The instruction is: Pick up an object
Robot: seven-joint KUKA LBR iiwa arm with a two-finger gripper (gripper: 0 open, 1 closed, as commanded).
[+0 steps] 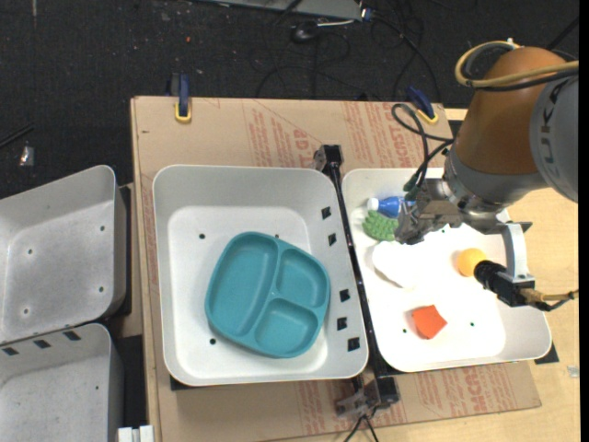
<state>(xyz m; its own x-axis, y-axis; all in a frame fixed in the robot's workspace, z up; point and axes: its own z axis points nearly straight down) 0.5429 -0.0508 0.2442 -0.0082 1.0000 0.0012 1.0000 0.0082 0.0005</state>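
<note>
Down at the lower right of the frame, the orange block sits loose in the right bin, the yellow ball above it and the green toy with a blue piece further up, none lifted, so by my reading the pick is not yet done. Above them the gripper reaches in from the right, low beside the green toy, grip state impossible to tell. Over at centre-left, the teal tray lies in the left bin.
</note>
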